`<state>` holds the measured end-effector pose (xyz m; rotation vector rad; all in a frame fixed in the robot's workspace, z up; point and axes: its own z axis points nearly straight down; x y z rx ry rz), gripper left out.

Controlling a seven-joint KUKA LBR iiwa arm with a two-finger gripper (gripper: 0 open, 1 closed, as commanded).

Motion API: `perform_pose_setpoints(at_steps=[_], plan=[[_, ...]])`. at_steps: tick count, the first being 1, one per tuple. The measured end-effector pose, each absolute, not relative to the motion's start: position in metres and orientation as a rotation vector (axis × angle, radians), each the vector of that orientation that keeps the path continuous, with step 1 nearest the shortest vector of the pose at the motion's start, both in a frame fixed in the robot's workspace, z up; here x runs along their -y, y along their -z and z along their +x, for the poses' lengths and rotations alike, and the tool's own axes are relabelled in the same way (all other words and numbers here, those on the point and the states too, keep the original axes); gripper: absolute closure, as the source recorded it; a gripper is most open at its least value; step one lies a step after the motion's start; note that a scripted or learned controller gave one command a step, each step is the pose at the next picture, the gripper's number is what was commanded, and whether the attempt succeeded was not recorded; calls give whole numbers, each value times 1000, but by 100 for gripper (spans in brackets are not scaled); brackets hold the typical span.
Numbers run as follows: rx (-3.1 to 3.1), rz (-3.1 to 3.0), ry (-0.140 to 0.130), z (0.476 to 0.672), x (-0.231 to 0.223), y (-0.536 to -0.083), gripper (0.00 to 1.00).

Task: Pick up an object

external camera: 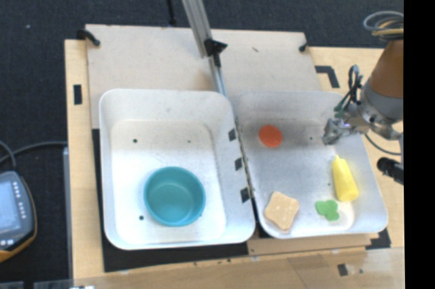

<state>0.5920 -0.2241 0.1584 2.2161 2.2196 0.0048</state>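
So the jaws are hanging over the top right corner of the right bin, and honestly I can't tell if they're spread or closed, they're too small and blurry from up here. Nothing is visibly caught between them.

Going big to small: the wooden surface [81,213] carries two white bins side by side. The arm [387,77] leans in from the right, which I guess is why it's working that side. The left bin [163,96] has just a teal bowl [174,196] sitting upright near its front. The right bin [285,100] holds all the small loose stuff, scattered apart, so each piece looks easy to grab alone.

In there: a yellow block [344,179] lying lengthwise near the right wall, a tan sponge [281,211] by the front left corner, an orange ball [270,136] toward the back left, and a little green piece [328,209] just beside the yellow block's front end.

My guess for the target is the yellow block. It's the nearest thing, lying just in front of the jaws, not touching. The orange ball is off to their left, well apart.
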Motion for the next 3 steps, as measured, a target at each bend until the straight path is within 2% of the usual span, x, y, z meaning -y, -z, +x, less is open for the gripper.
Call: perform_pose_setpoints(at_steps=[1,2,3], plan=[[-2220,2211,-7,601,221,-219,100],[-2223,2214,-3,602,223,-239,100],[-2223,2217,-1,581,176,-243,100]])
